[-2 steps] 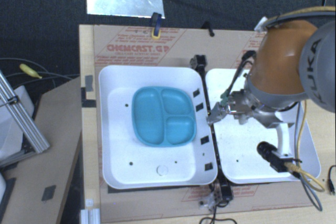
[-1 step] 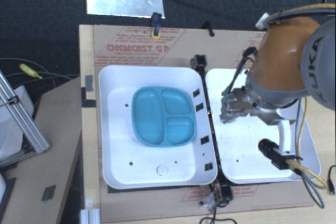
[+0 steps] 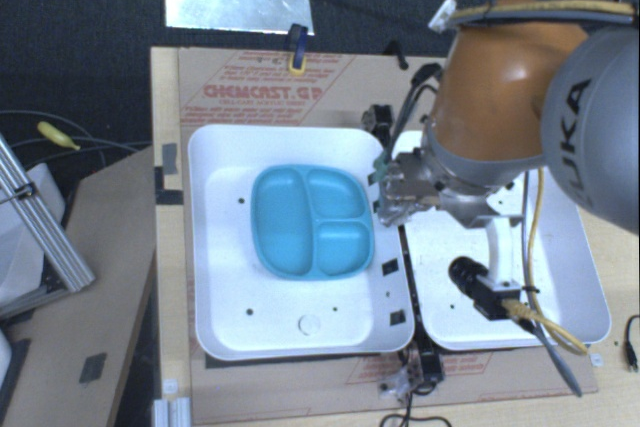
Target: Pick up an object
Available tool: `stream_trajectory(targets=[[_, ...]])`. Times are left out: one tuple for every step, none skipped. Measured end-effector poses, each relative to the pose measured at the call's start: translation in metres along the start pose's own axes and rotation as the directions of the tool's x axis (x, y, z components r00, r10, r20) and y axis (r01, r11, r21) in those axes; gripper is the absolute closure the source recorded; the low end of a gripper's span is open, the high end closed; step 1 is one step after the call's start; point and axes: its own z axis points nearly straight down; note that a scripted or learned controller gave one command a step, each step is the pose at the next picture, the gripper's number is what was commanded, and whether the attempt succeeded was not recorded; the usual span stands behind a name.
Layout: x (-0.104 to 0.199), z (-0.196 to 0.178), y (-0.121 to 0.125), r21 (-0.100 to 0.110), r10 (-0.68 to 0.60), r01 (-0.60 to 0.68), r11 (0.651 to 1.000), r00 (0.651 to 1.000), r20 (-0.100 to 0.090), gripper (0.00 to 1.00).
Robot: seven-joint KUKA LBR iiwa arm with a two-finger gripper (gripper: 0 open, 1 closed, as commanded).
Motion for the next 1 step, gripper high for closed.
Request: stream_trajectory(targets=[[-0.003,-0.1249,0.0016,-0.01,0.007,-0.007,1.0,1.0,0.0,1.0]])
